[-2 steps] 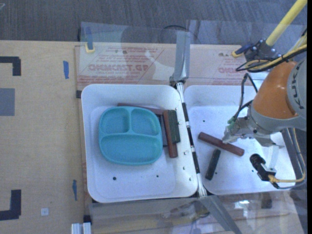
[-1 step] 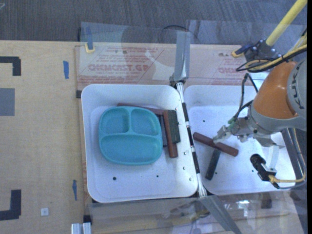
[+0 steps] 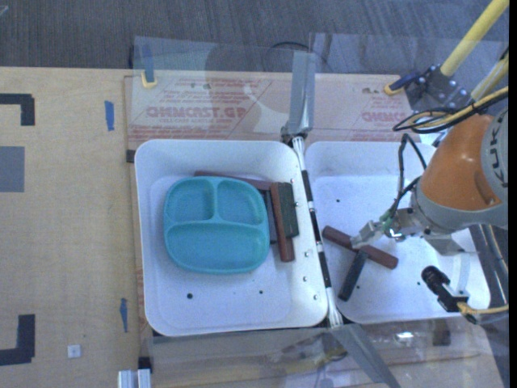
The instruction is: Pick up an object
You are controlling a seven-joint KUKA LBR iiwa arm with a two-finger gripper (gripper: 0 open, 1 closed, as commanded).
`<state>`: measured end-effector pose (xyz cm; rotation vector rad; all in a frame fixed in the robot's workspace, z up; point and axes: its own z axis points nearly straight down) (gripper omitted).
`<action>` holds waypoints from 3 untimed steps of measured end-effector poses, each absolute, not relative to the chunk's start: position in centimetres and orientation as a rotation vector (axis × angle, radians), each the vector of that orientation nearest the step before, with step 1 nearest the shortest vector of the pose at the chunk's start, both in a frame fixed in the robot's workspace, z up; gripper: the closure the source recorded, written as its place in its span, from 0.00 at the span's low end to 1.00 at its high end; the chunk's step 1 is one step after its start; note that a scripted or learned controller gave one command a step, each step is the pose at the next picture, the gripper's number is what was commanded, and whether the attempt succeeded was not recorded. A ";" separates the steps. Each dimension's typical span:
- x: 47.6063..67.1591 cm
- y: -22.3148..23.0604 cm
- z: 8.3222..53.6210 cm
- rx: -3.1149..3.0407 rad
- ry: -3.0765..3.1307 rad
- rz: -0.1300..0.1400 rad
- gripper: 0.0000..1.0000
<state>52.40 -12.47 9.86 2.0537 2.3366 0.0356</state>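
- Viewing from the fixed overhead camera: the grey two-finger claw (image 3: 373,233) hangs low in the right-hand shallow white bin (image 3: 452,309), directly over two crossed bars.
- Claw state: cannot tell from this angle.
- Long reddish-brown flat bar (image 3: 339,238) lies just under and to either side of the claw; dark grey flat bar (image 3: 352,276) crosses beneath it and runs away toward the near edge.
- Well apart to the left, in the left-hand white bin (image 3: 218,305): a teal plastic compartment tray (image 3: 216,223) with more brown and dark bars (image 3: 283,221) along its right side.
- Judgement: the brown bar looks stiff, light and smooth-faced; best pinched across its narrow width near mid-length, clear of the crossing.
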 end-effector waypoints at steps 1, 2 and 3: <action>50.9 -11.4 9.7 2.020 2.365 0.026 0.00; 48.2 -10.2 8.8 1.999 2.416 0.009 0.00; 48.2 -10.4 9.8 2.004 2.409 0.013 1.00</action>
